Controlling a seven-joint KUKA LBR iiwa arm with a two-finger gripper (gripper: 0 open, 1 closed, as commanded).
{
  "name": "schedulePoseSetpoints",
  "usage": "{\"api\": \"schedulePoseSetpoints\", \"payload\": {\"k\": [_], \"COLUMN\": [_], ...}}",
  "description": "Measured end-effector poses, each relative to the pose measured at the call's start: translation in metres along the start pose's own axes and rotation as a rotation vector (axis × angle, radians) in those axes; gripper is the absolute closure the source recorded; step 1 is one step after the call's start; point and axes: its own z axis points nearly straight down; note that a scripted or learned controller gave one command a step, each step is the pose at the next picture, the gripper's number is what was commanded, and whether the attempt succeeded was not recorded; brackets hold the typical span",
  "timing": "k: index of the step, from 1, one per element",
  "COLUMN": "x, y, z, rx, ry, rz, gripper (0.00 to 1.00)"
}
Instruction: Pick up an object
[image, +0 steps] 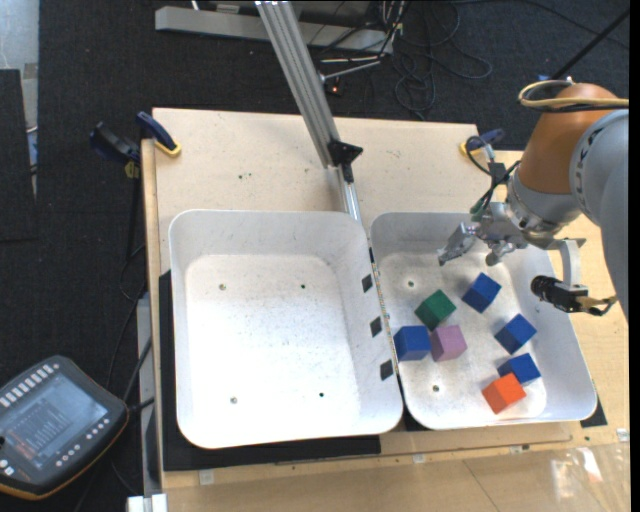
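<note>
Blocks sit scattered in the right bin (560, 395), a shallow white plastic tray with rounded corners and a speckled floor. A green block (435, 307) and a pale purple one (448, 341) touch near the middle, with a blue block (412, 343) just beside the purple one at lower left. Three more blue cubes lie to the right: one higher up (482, 292), one in the middle (516, 332), a small one (521, 368) touching an orange block (503, 392) at the lower right. The metal gripper (478, 240) hangs above the bin's upper part with nothing between its spread fingers. The left bin (190, 300) matches it, smooth and rounded. Both rest on a pale wooden bench (250, 150).
</note>
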Motion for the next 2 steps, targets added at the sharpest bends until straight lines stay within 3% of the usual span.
{"api": "schedulePoseSetpoints", "payload": {"k": [1,2], "x": [0.000,0.000], "y": [0.001,0.009], "z": [-0.014,-0.060], "rx": [-0.007,-0.011], "ry": [-0.002,-0.002], "rz": [-0.001,0.001], "gripper": [1.00,1.00]}}
